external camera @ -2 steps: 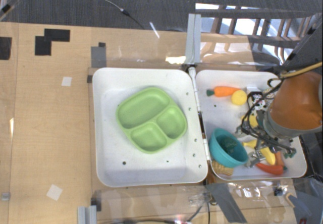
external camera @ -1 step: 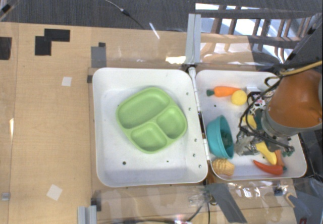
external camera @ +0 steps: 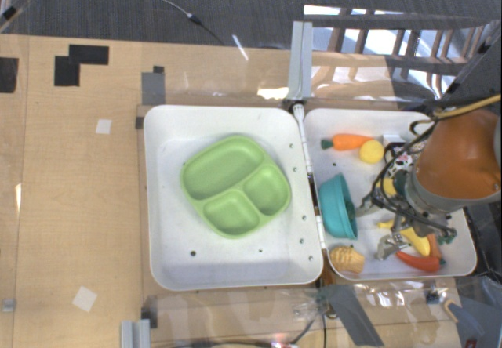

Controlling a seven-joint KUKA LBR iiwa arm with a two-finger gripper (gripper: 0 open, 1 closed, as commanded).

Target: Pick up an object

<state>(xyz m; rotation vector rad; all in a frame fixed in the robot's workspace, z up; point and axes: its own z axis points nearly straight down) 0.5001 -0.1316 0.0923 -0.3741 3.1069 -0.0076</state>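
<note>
Bench with two shallow white bins side by side. Left bin [external camera: 169,260] holds a green three-compartment plate [external camera: 235,184], lying flat near its centre. Right bin [external camera: 463,260] holds a toy carrot [external camera: 351,142] touching a yellow ball [external camera: 371,152], a teal bowl [external camera: 336,204] tipped on edge against the left wall, a tan waffle-textured piece [external camera: 347,259], and a yellow item [external camera: 419,242] beside a red pepper-like item [external camera: 419,262]. Gripper [external camera: 396,242] hangs over these last two, its grey arm [external camera: 463,158] orange-banded; whether the pincer is wide or narrow cannot be told.
</note>
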